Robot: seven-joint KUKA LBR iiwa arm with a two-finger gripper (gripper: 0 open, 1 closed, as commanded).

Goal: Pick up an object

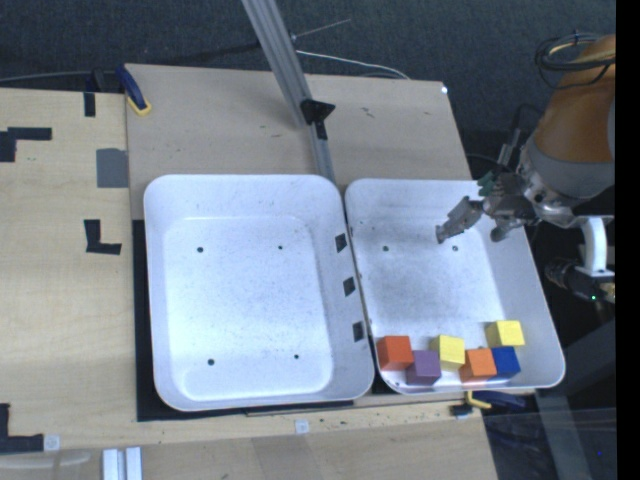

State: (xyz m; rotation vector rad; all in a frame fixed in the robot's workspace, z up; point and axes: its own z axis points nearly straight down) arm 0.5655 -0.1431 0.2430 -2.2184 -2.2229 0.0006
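Observation:
Several small blocks lie along the near edge of the right bin [520, 258]: an orange block [395, 350], a purple block [426, 366], a yellow block [451, 350], a second orange block [480, 364], a blue block [506, 362] and another yellow block [507, 332]. My gripper [468, 233] hangs over the far part of the right bin, well away from the blocks. It is open, with nothing between its fingers.
The left bin [160, 268] sits beside the right one, with black clips along the shared wall. A slanted metal rail [280, 48] crosses the bench behind the bins. The arm's orange band [580, 108] is at the right.

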